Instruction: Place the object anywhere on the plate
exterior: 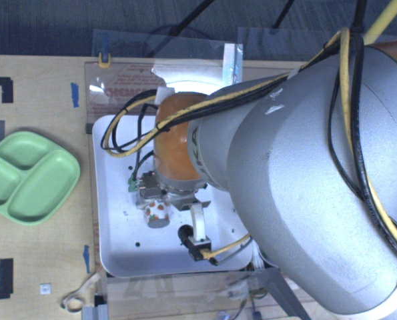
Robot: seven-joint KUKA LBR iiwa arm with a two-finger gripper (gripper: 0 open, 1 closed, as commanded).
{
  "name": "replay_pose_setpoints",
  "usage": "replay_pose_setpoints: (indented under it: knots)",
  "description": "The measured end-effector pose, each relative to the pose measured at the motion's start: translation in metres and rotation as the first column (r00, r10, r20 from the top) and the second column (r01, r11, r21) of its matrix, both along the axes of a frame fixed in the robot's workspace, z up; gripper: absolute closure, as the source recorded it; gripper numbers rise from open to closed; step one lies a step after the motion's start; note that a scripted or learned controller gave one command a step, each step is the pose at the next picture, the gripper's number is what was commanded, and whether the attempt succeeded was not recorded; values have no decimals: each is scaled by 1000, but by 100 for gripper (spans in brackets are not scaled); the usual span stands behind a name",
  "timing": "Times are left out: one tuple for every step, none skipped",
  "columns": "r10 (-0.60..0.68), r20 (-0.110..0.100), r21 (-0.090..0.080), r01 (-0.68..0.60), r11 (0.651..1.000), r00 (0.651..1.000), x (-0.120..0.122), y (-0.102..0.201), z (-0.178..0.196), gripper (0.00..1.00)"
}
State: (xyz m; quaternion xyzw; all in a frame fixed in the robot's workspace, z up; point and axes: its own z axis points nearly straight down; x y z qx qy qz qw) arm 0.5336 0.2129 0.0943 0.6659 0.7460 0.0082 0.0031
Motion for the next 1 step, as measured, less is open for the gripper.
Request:
replay_pose_setpoints:
  knots:
    - [-392,-3,3,392,920,920,73,-1,-1,100]
